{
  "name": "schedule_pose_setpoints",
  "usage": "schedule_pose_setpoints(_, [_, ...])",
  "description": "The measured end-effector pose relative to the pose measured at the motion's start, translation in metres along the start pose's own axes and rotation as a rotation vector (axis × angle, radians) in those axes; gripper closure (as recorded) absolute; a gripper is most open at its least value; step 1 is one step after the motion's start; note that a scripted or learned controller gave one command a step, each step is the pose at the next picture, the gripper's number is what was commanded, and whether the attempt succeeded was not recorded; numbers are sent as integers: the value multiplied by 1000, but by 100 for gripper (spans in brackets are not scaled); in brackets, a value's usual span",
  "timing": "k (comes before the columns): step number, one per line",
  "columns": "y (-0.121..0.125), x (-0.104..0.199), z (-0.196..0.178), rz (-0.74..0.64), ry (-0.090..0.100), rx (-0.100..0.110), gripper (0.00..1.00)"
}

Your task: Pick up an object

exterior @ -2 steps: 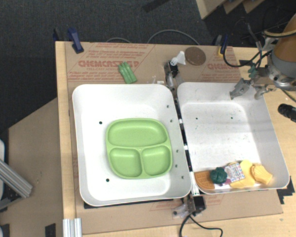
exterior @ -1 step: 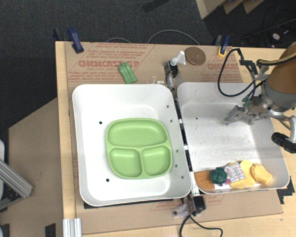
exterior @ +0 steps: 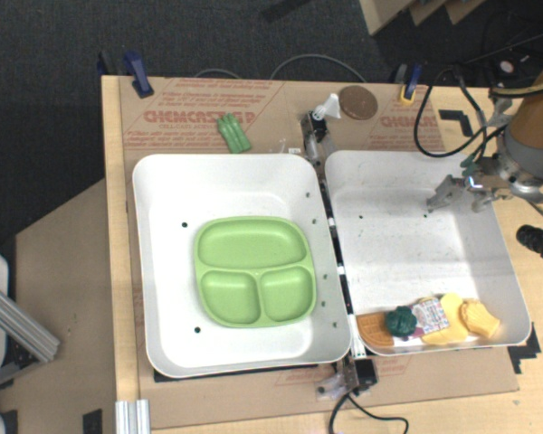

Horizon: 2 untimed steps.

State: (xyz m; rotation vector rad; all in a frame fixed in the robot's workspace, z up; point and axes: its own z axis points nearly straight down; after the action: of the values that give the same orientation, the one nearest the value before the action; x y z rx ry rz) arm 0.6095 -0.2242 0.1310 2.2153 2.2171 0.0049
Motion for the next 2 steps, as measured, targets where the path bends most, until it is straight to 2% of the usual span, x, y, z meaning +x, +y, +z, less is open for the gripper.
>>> schedule_pose_setpoints(1, [-9,4,48,-1,10,11,0])
schedule_pose_setpoints(2, [33,1,12,-2,0,-1,0])
